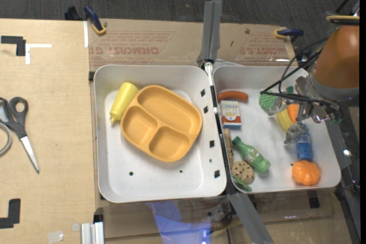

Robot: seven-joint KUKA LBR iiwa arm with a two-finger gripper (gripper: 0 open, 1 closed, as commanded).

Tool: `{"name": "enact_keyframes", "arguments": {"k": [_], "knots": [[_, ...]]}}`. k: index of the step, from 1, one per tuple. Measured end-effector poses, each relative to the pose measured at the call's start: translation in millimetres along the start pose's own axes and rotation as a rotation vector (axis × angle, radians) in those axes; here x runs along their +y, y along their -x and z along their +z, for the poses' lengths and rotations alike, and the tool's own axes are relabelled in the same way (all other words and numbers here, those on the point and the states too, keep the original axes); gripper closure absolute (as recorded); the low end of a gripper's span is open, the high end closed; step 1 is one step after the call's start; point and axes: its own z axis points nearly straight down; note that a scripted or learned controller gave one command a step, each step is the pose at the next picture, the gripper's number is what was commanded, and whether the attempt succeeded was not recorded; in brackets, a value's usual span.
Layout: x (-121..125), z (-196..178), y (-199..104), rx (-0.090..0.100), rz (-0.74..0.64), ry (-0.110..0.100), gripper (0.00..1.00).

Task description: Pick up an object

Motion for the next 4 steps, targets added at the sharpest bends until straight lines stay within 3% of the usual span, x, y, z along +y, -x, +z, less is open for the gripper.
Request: {"name": "enact_keyframes", "arguments": {"k": [1,2,3,4], "knots": [[0.0,-10.5,2.0,-0.005,-0.001,-0.002,1.0],[0.1,-10.5,1.9,-0.005,-0.001,-0.002,0.0],[-4.9,-0.7,6.4,-0.002,0.002,-0.002,0.0],[-5.0,-11.8,8.6,-0.009,0.001,-0.004,1.0]]}}
